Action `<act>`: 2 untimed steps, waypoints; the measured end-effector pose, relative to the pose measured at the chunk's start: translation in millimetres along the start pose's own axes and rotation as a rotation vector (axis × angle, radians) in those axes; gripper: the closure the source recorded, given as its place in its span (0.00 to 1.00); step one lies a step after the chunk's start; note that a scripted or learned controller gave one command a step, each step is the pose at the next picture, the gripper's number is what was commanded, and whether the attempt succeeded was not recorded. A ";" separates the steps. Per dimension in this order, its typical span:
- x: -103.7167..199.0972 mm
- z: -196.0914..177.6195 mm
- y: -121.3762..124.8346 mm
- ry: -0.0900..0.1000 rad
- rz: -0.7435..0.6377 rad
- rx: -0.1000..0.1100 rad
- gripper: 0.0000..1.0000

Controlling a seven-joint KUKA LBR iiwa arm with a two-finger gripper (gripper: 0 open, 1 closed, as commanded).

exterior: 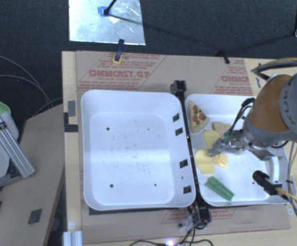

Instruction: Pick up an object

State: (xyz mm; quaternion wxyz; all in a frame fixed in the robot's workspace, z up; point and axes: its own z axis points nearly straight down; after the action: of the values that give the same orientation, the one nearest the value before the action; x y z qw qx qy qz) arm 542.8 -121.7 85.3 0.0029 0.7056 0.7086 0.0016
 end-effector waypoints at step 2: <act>31.7 -10.2 35.1 0.003 -0.002 0.002 1.00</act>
State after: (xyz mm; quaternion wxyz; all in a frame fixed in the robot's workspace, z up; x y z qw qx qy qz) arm 577.7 -89.9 95.7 0.0014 0.7048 0.7094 0.0018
